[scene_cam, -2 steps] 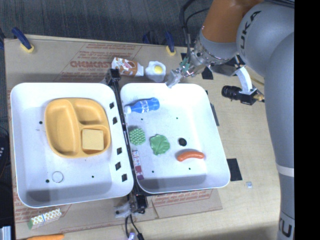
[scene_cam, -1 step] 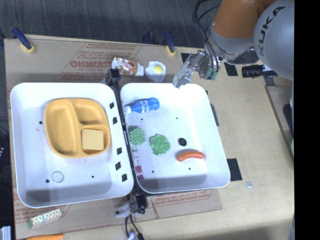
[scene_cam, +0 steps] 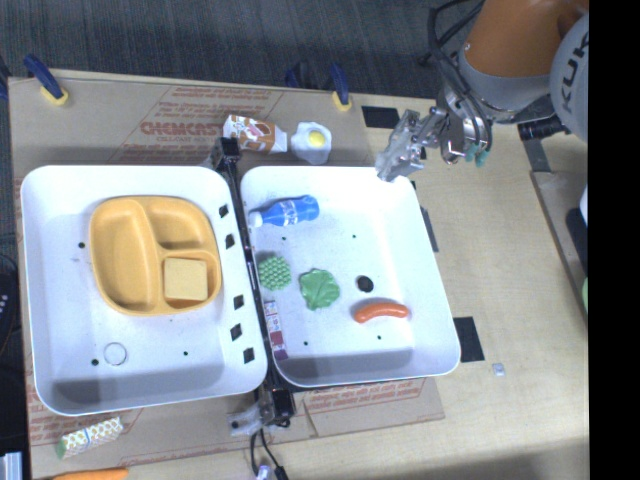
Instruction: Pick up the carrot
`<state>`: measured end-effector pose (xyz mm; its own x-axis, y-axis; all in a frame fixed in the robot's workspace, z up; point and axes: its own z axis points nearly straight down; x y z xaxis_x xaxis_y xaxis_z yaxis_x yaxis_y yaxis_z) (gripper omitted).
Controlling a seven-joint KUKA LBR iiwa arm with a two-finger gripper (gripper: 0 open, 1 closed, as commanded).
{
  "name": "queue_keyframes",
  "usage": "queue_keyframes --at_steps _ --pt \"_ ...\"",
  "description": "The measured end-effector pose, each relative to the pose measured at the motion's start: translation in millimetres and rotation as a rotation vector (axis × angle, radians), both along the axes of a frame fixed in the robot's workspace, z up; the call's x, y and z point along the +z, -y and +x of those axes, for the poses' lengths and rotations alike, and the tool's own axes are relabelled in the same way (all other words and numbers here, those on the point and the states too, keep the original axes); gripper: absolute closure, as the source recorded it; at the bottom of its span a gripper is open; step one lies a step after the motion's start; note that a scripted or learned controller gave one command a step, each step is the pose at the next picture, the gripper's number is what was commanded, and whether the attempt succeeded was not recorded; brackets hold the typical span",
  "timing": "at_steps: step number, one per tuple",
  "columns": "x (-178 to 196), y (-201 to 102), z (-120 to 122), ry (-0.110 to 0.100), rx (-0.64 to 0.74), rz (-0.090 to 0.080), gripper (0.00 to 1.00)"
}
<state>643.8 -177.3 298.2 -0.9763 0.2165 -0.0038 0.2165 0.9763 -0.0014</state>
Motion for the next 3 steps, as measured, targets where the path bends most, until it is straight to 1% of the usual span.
queue_keyframes --at_steps 1,2,3 --pt "-6 34 -24 -0.005 0.492 0.001 1.00" --pt "-22 33 14 -0.002 0.952 -0.001 1.00" --pt "11 33 13 -0.002 1.400 -0.002 1.00"
